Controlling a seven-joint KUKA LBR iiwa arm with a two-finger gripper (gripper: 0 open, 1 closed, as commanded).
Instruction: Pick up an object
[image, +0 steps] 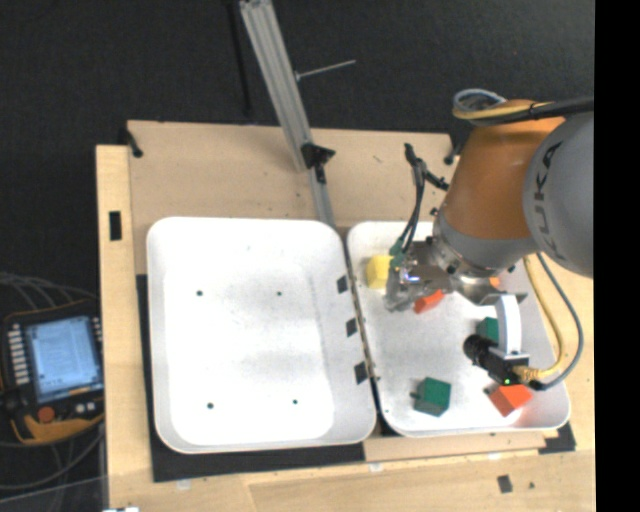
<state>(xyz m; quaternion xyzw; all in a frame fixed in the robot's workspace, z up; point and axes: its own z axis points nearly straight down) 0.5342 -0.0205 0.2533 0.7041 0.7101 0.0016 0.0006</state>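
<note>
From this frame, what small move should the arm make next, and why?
Probably lower the hand a little: it sits in the right bin between the yellow block and a small orange piece, with nothing visibly gripped.

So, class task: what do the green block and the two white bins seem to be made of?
Green block: probably matte plastic or foam; flat, even colour, no glare. White bins: likely moulded plastic with a smooth, slightly glossy finish; rounded corners, thin rims.

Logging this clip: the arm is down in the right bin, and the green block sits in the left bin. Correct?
Not quite. The camera view shows the green block in the right bin, near its front edge, the same bin where the tool is working. The rest holds.
</note>
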